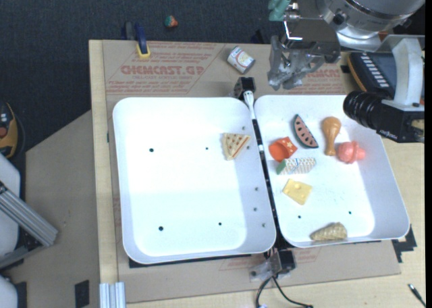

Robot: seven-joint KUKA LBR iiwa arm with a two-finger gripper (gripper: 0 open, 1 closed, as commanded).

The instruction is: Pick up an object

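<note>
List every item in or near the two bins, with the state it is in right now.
Gripper: above the right bin's far rim, holding nothing.
Waffle wedge: flat in the left bin, alone.
Watermelon slice: flat, right bin.
Drumstick: lying, right bin.
Cheese piece: flat, right bin.
Small box: on the bench, outside both bins.

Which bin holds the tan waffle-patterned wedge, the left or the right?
Left: the tan waffle-patterned wedge lies flat inside the left white bin, near the divider.
</note>
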